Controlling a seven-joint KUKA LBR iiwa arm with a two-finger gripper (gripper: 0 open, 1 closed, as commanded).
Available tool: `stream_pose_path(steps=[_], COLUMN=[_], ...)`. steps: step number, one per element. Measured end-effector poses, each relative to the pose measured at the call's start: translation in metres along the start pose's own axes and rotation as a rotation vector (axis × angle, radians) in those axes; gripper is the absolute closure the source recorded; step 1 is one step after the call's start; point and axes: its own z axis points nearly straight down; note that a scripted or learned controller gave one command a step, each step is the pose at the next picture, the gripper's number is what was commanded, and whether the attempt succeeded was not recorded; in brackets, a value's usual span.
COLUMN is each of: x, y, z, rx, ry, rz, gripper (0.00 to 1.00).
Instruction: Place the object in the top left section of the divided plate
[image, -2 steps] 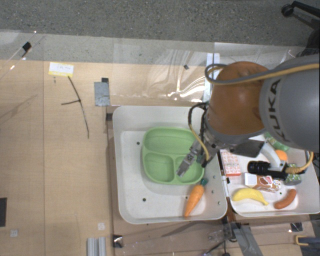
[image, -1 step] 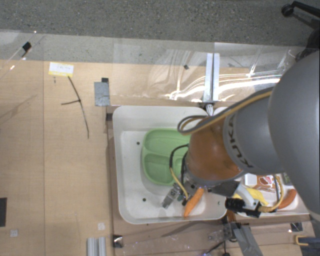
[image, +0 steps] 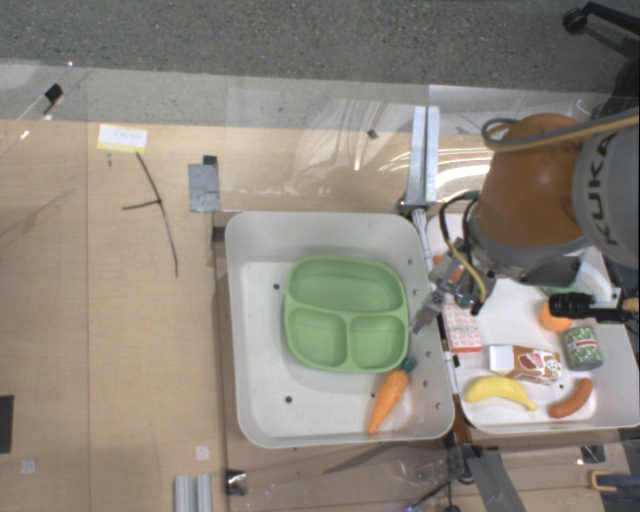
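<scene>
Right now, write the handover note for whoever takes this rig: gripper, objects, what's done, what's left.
Gripper: low over the rim between the two bins, beside the plate's right edge; finger state unreadable, nothing visibly held.
Green divided plate: in the left bin, nothing lying in its sections.
Carrot: in the left bin, just off the plate's lower right corner.
Right bin: banana, sausage, carton, can, orange item.
Done: no placement yet.
Left: grasp the object, place it in the top left section.
</scene>
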Motion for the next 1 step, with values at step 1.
stream_pose_path(steps=[1], x=[0.1143], y=[0.0399], z=[0.0669], rx=[0.001], ry=[0.007], rz=[-0.166], gripper=[0.0])
